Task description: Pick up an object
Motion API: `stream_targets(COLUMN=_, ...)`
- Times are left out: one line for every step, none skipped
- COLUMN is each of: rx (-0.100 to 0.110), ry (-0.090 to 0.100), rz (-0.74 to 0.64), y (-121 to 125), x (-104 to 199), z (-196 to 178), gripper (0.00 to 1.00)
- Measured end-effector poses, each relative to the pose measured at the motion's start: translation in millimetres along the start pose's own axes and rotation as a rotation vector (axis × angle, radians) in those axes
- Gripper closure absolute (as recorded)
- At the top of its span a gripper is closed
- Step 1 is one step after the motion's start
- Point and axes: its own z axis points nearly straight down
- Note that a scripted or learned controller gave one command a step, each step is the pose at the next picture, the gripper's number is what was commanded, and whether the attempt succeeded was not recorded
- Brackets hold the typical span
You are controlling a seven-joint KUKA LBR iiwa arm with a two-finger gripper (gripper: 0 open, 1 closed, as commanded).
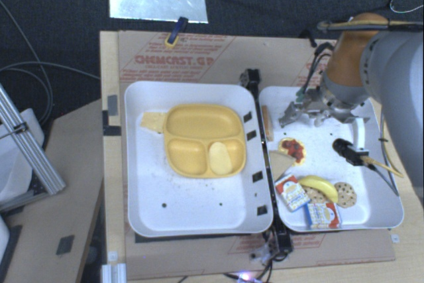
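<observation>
My gripper (287,117) hangs over the upper left part of the right bin (387,209), pointing left, and I see nothing held in it. Just below it lies a small pizza slice with red topping (292,149), touching a pale sandwich triangle (281,162). Further toward the front lie a banana (317,186), a cookie (345,194) and two small printed cartons (291,195) (322,215). A thin wooden stick (265,123) lies along the bin's left wall, close to the gripper's tip.
The left bin (192,215) holds a yellow divided tray (202,122) with a pale oval piece (220,158) in one compartment, and a flat yellow slice (153,121) beside it. The grey arm (391,69) reaches over the right bin's back right corner.
</observation>
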Motion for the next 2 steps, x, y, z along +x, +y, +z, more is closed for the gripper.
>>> stream_targets(rx=0.011, ry=0.003, rz=0.005, y=-48.5, x=19.4, z=13.2, gripper=0.0)
stream_targets(rx=0.0, ry=0.002, rz=0.004, y=-44.0, x=18.5, z=-0.2, gripper=1.0)
